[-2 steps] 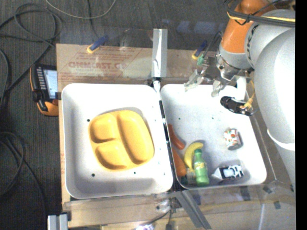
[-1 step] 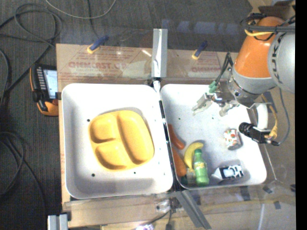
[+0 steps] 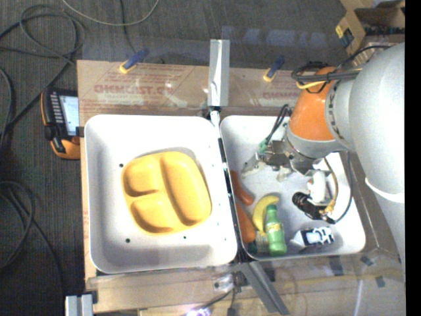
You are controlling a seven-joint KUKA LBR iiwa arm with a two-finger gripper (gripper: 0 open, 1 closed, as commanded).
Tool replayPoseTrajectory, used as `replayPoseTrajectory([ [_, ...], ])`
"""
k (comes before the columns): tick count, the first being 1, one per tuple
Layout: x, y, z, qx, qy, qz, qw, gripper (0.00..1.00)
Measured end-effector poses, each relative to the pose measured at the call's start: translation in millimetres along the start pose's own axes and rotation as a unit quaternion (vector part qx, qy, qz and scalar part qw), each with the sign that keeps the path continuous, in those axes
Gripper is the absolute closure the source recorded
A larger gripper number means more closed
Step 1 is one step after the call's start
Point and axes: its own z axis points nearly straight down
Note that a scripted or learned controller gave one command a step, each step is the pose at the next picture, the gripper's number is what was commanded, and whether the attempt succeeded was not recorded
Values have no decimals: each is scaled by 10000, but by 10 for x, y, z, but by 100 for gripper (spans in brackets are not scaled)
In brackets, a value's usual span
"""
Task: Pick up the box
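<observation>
The gripper (image 3: 273, 158) is hanging over the right white bin (image 3: 355, 239); whether it is spread or pressed together I cannot tell. The small black-and-white carton box (image 3: 314, 237) is lying near that bin's front wall, beside a green plastic bottle (image 3: 274, 230). Dark carpet with loose cables is surrounding the cardboard-topped bench (image 3: 151, 87).

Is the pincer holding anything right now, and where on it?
Cannot be told: the pincer hangs over the right bin, its tips unclear. The box lies apart, untouched.
</observation>
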Motion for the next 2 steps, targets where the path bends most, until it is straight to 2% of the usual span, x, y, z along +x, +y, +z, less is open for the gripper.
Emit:
replayPoseTrajectory([
  [1, -261, 369, -178, -2, 4, -542, 9985, 0],
  [2, -22, 142, 27, -74, -27, -204, 9998, 0],
])
